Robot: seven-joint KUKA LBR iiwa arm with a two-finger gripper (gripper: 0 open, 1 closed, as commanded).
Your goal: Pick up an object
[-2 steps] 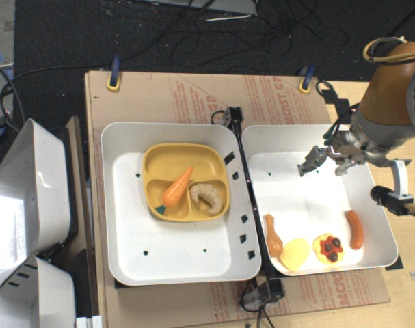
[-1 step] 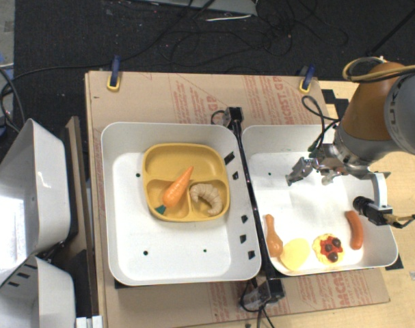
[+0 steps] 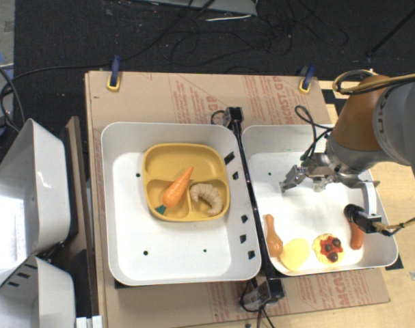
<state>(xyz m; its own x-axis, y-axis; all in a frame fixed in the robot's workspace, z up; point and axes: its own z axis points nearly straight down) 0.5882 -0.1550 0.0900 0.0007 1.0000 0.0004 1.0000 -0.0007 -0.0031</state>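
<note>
My gripper point(image 3: 290, 181) hovers over the upper middle of the right bin point(image 3: 282, 142), pointing left, with bare white floor under it. Along that bin's front edge lie an orange drumstick point(image 3: 272, 234), a pale yellow disc point(image 3: 296, 252), a tart with dark berries point(image 3: 328, 248) and a small orange sausage point(image 3: 357, 238). All of these are below the gripper and apart from it. In the left bin point(image 3: 125, 183) a yellow divided plate point(image 3: 152, 159) holds a carrot point(image 3: 178, 186) and a pale shrimp-like piece point(image 3: 208, 198).
A black divider point(image 3: 247, 197) runs between the two bins. Both bins stand on a cardboard sheet point(image 3: 193, 91) held by two clamps at the back. White containers point(image 3: 26, 183) stand off the bench at the left.
</note>
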